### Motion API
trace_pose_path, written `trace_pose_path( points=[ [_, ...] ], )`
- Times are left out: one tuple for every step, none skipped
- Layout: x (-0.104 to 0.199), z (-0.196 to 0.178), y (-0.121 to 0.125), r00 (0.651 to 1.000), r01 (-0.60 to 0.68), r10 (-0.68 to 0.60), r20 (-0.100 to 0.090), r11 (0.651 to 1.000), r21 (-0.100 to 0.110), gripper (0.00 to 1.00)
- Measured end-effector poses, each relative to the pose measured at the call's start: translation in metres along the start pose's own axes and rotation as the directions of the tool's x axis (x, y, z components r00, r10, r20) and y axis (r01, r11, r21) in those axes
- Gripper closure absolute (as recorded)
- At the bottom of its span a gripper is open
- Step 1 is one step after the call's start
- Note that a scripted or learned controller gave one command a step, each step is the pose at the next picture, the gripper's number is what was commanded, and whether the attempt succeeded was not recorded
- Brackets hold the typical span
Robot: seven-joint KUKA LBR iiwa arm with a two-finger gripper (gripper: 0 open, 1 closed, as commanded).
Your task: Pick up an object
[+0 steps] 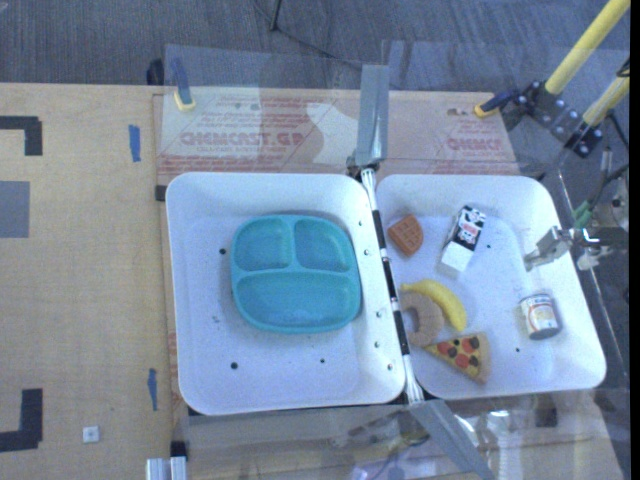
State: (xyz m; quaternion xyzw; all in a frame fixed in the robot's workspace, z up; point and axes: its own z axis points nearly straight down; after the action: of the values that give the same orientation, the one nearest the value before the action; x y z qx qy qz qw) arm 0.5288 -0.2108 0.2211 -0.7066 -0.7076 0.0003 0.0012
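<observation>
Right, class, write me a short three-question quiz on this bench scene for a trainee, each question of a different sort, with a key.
1. True or false: the teal divided plate lies in the right bin.
2. Which item touches the banana? A) the small can B) the tan ring-shaped piece C) the milk carton
3. Fill in: the pizza slice lies nearest the ___ edge of its bin (near or far from the camera).

Key: 1 false, it lies in the left bin. 2 B. 3 near.
</observation>
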Motion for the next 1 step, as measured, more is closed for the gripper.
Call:
trace_pose_path(
  points=[
    [-0.0022,0.1233,-0.0316,1.000,-0.011,0.011,-0.003,1.000,-0.005,0.00]
  ],
)
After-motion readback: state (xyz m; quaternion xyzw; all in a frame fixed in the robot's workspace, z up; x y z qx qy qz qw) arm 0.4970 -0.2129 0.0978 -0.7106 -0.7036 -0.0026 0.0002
